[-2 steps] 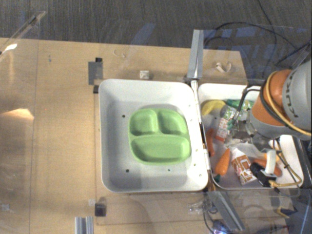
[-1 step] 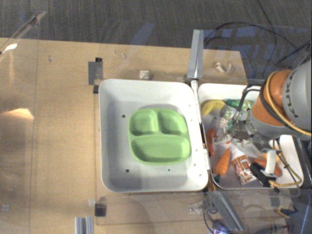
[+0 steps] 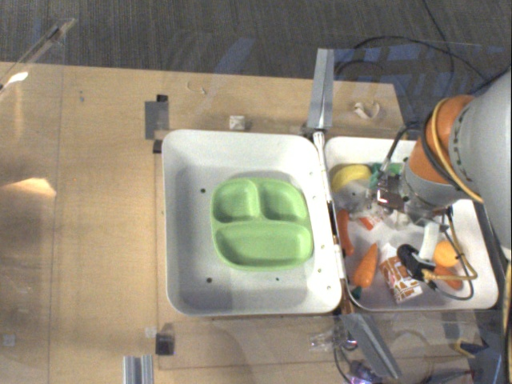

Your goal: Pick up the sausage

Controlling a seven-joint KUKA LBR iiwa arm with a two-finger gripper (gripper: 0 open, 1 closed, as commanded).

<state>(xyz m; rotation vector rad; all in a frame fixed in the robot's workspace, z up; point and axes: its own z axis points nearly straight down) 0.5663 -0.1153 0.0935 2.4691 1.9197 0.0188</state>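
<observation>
right bin (image 3: 480, 298): carrot (image 3: 366, 266) and small packet (image 3: 400, 279) seen at near edge | sausage (image 3: 344, 232) laid along left wall, beside the carrot | claw (image 3: 384, 194) lowered near yellow item (image 3: 350, 176), finger state cannot be told | left bin (image 3: 184, 214): green divided tray (image 3: 262, 222) seated centrally

A robotics lab: a pale wooden bench (image 3: 80, 238) on grey carpet (image 3: 200, 14), loose black cables (image 3: 384, 50), and metal mounting brackets (image 3: 322, 90).

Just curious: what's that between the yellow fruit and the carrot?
A thin reddish sausage lies there, as the camera view shows.
</observation>
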